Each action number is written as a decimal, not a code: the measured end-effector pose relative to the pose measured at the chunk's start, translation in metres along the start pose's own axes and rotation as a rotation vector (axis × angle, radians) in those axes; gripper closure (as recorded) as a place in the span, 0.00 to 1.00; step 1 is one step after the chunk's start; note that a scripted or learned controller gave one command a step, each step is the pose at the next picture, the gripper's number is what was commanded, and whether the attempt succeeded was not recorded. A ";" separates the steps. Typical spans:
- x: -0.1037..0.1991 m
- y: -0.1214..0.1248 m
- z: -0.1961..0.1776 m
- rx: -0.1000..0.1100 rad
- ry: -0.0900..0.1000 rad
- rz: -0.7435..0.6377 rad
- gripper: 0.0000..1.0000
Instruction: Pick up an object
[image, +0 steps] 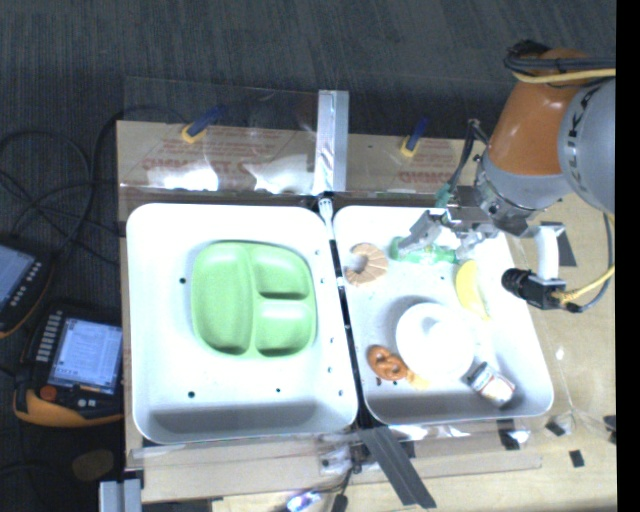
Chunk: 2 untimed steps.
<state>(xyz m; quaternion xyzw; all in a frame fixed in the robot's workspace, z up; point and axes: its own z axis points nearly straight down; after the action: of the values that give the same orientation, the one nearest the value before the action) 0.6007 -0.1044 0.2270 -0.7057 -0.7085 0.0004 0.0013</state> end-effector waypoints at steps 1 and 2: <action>-0.065 -0.036 0.109 0.001 -0.001 0.039 0.00; -0.058 -0.014 0.128 0.001 0.001 0.070 0.00</action>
<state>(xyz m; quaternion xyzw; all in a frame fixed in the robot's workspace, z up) 0.5869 -0.1628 0.0993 -0.7302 -0.6833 0.0003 0.0018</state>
